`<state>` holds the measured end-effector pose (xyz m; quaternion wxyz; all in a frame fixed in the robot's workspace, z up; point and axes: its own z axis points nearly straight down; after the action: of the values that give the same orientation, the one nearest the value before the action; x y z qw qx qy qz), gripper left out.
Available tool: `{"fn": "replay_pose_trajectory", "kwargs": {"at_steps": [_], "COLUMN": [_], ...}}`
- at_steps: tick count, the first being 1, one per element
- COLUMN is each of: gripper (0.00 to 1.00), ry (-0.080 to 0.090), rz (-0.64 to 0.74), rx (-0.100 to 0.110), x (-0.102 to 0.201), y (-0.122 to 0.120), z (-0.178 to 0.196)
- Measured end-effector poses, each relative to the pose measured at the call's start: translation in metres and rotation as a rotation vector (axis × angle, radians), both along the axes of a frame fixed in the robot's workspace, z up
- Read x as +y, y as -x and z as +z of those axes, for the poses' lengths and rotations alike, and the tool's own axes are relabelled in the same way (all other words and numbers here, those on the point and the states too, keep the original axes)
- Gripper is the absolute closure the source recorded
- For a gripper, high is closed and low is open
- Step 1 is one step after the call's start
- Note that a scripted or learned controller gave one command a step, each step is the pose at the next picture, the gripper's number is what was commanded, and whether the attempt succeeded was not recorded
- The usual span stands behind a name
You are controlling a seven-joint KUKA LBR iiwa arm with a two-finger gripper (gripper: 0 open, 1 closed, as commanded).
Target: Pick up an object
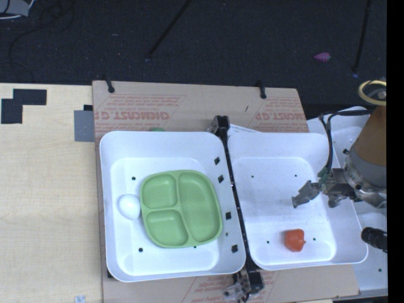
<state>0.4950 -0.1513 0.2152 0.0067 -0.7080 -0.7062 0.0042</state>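
White plastic forms the two shallow bins that sit side by side on the counter (44, 188), resting on a sheet of brown cardboard (189, 106) printed with red lettering. Inside the left bin (120, 147) lies a pale green divided plate (180, 207) with three compartments, and a small white egg-shaped object (129, 206) rests touching the plate's left edge. The right bin (271, 147) holds a small orange-red object (294, 240), which lies near the bin's front wall, toward its right corner, well apart from everything in the other bin. A black divider strip (231, 194) runs between the two bins where their rims meet. The grey arm (372, 150) reaches in from the right, and its end effector (307, 194) hangs over the right side of the right bin, above and slightly to the right of the orange-red object and apart from it. One grey finger (303, 195) points leftward into the bin; whether the fingers are apart or together cannot be told from this angle, and nothing shows between them. Cables (327, 144) loop along the arm near the wrist. Beyond the cardboard, the far side of the scene is dark carpet (189, 30) with a few loose cords lying across it.
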Motion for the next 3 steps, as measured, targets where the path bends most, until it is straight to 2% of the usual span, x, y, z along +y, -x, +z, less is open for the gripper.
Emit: {"fn": "replay_pose_trajectory", "kwargs": {"at_steps": [1,3], "gripper": [0.0,0.0], "ry": [0.002,0.001], "rz": [0.002,0.002], "rx": [-0.012,-0.009], "x": [0.0,-0.015], "y": [-0.003,-0.007], "z": [0.006,-0.098]}}
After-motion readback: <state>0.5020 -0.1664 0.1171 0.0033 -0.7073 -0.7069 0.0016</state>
